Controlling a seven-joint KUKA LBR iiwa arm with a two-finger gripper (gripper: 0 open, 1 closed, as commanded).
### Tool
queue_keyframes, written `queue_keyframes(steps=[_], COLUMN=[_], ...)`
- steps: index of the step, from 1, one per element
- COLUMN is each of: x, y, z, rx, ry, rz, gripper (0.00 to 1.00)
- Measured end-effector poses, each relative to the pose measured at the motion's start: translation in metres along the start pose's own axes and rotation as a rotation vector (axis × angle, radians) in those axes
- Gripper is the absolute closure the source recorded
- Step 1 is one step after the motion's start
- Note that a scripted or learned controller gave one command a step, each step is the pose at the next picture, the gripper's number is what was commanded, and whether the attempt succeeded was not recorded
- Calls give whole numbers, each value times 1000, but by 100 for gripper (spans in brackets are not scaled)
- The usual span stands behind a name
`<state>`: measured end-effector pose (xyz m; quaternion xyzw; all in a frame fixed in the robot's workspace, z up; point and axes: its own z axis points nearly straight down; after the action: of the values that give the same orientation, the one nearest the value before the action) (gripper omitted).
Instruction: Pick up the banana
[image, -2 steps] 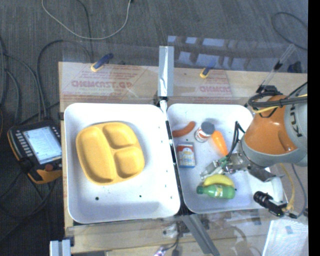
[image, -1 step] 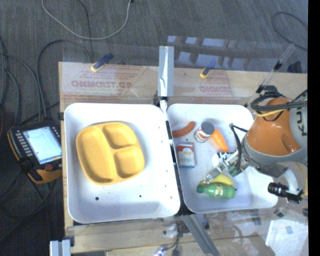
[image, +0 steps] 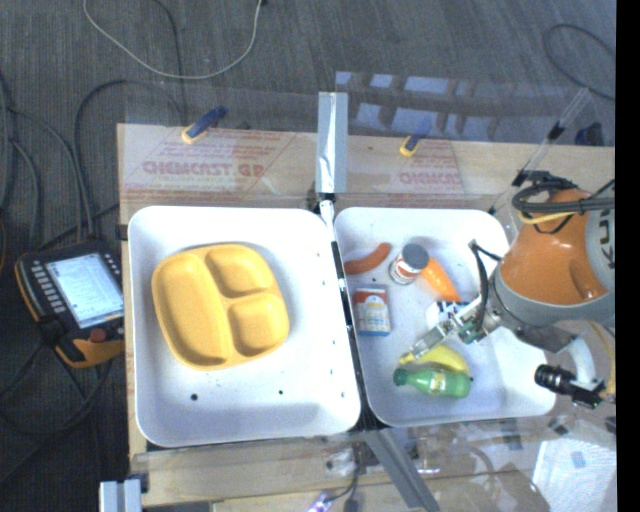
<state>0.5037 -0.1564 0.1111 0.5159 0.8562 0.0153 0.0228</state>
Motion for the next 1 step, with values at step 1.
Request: queue_keyframes(steps=[1], x=[19], y=[8], z=[1], rx=[2], ry=[-34], rz=[20], gripper=[0])
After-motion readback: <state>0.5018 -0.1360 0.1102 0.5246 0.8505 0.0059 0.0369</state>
